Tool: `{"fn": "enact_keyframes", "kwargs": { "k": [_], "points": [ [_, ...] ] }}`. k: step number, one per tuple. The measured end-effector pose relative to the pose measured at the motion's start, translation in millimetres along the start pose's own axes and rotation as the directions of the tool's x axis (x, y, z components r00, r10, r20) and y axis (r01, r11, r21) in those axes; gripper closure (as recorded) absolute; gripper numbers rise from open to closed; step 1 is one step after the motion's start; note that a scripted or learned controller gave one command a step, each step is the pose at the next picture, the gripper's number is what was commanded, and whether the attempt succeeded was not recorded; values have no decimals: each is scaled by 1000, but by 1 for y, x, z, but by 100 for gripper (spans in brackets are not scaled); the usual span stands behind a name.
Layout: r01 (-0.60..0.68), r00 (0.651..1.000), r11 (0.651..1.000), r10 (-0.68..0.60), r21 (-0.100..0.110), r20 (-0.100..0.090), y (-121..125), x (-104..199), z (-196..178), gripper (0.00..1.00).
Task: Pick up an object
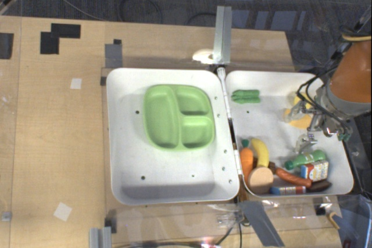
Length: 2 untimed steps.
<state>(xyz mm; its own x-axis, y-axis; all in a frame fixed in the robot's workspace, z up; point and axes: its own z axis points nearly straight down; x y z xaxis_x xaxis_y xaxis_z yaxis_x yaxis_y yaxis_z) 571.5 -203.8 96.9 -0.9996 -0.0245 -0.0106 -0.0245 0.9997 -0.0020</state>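
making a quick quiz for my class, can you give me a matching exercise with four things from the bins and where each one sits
Things:
1. divided plate
2. green bean pod
3. banana
4. juice carton

Places:
A. near the front right corner of the right bin
B. in the middle of the left bin
C. near the back left of the right bin, lying on its own
D. in the right bin, close to the wall between the bins, beside the carrot

Pairs: 1-B, 2-C, 3-D, 4-A
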Motion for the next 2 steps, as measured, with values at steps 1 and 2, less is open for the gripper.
{"fn": "enact_keyframes", "kwargs": {
  "k": [1,2],
  "points": [
    [-68,998,998,68,-1,2,32,-24,8,0],
    [-63,998,998,63,1,10,32,-27,-6,100]
  ]
}}
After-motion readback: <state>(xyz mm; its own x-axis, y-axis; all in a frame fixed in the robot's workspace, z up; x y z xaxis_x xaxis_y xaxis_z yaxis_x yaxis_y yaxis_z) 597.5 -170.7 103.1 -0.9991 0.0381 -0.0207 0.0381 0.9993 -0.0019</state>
